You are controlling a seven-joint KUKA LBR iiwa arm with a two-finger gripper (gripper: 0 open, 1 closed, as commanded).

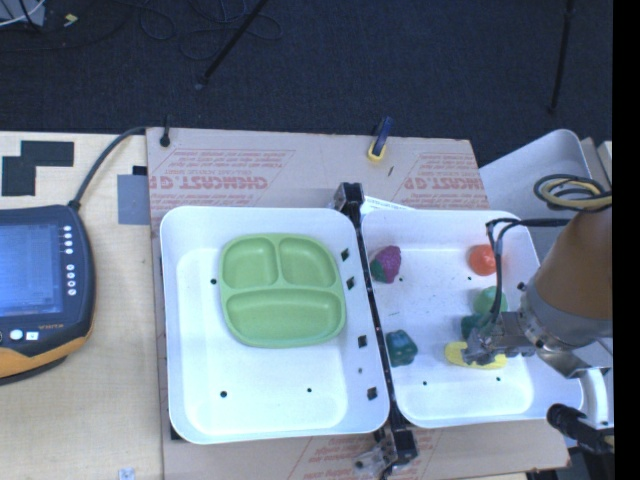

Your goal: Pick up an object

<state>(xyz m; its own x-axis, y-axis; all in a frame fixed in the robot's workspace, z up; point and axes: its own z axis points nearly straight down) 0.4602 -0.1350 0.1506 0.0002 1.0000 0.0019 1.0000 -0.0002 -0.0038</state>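
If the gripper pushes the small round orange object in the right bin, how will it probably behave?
The small round orange object looks ball-like, so it would likely roll rather than slide. It sits close to the far wall of the right white bin, so it may stop there or bounce back. It appears small and smooth, so probably light and a little slippery.

Right bin's [440, 408] middle looks open; purple toy [386, 263] and teal block [401, 347] crowd its left wall.

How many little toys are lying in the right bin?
5, perhaps more under the arm: a purple one upper left, an orange one upper right, a teal one lower left, a green one and a yellow one near the hand.
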